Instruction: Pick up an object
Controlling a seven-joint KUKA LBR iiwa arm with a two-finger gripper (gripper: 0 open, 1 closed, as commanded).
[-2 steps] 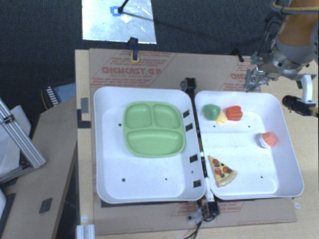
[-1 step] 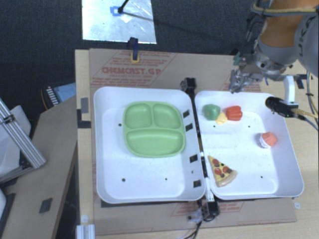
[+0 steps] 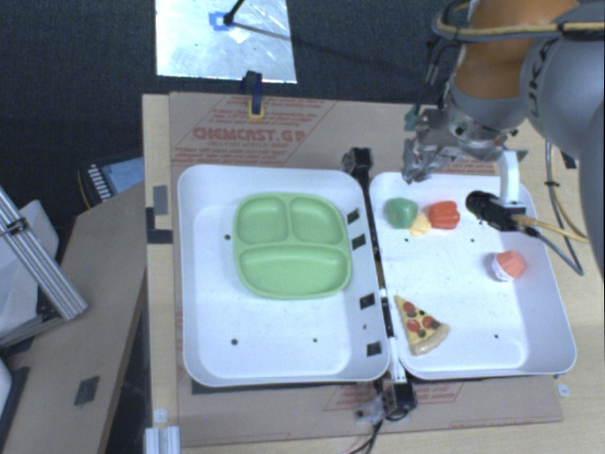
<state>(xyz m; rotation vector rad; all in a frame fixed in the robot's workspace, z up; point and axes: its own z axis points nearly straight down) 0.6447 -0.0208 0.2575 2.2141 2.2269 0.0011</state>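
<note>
The gripper (image 3: pixel 419 166) hangs over the far left corner of the right bin (image 3: pixel 544 343). I cannot tell if it is open or closed, because its tip is dark and small against the bin wall. Just in front of it, toward the camera, lies a green toy (image 3: pixel 401 212), perhaps a pepper. A red-orange toy (image 3: pixel 443 216) lies just beside the green one. A pink and white piece (image 3: pixel 508 266) lies well apart from both, and a pizza slice (image 3: pixel 422 324) lies near the front. The left bin (image 3: pixel 203 339) holds 1 green divided plate (image 3: pixel 291 246). The arm (image 3: pixel 567 74) is cut off at the view's edge.
</note>
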